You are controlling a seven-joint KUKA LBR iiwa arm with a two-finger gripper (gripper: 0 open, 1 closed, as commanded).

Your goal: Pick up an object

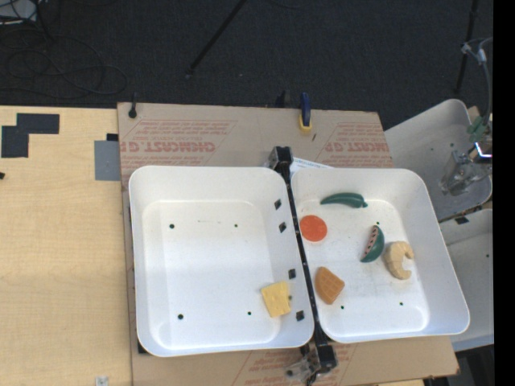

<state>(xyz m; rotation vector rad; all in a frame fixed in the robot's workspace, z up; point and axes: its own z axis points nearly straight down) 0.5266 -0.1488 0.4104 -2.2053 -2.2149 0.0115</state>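
At the 3 o'clock edge of the camera view, outside the bins: the end effector (467, 167), metallic, over a pale grey plate (434, 135). Whether it is wide or narrow cannot be told, and nothing is seen held in it.

Right bin (438, 296), nearest the end effector:
- Tan curved piece (398, 260), at 3 o'clock. Looks light and stiff. Its inner hollow probably suits a pinch across the narrow arm.
- Watermelon slice (372, 244), touching or just beside the tan piece on its 9 o'clock side. Thin, and likely to slip if taken by the tips.
- Green pepper (344, 200), at 12 o'clock. Long and smooth, best taken across the middle.
- Orange disc (313, 229), at 9 o'clock near the dividing wall. Flat and low, a poor candidate.
- Brown wedge (327, 285), at 7 o'clock, near the wall.

Left bin (201, 256):
- Yellow block (276, 299), at 5 o'clock. Squarish, apparently rigid, with parallel sides to close on.

Beneath both bins: cardboard sheet (201, 139) on the wooden worktop (56, 256), with a blue clamp (305, 111) at 12 o'clock.
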